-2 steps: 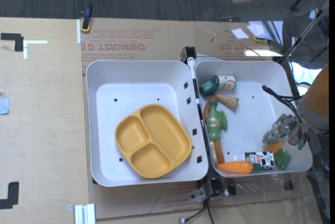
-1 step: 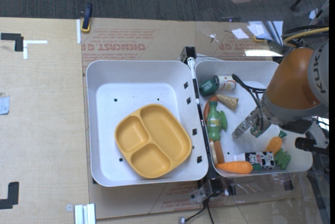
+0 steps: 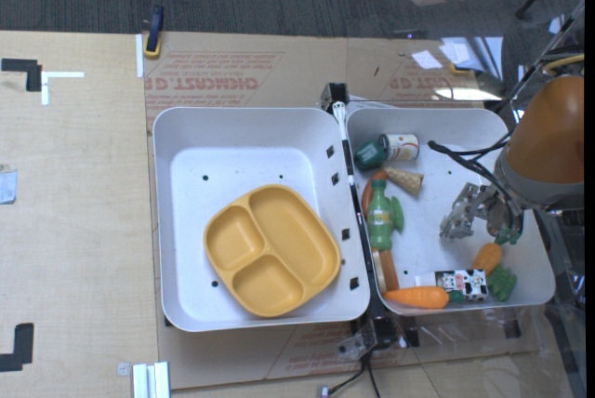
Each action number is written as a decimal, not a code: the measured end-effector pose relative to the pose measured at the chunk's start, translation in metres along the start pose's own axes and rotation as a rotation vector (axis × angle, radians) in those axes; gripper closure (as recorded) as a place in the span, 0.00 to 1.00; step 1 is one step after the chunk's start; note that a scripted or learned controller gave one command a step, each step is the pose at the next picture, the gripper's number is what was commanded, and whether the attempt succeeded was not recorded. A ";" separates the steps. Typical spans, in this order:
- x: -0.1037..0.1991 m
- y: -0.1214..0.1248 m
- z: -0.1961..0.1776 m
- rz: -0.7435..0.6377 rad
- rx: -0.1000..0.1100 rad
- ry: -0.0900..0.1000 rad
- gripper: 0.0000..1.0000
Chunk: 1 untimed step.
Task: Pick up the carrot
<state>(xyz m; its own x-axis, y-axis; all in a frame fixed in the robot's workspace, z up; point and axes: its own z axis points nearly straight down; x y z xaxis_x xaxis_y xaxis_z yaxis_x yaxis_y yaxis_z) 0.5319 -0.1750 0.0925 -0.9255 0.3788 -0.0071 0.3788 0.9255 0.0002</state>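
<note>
While the grey two-finger gripper (image 3: 462,218) hangs over the right white bin (image 3: 437,128), its fingers stand parted, gripping nothing — the smooth orange carrot (image 3: 416,298) lies well apart along the bin's near wall, just beside a black-and-white patterned block (image 3: 462,284)

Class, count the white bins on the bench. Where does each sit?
2. The left bin holds a yellow divided plate; the right bin, touching its side, holds the carrot and other toy foods.
</note>
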 end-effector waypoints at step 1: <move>0.000 0.000 0.000 0.000 0.000 0.000 0.00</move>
<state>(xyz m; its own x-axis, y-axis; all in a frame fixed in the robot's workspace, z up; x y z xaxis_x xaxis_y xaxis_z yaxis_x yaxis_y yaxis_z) 0.5318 -0.1749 0.0925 -0.9253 0.3792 -0.0067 0.3792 0.9253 0.0003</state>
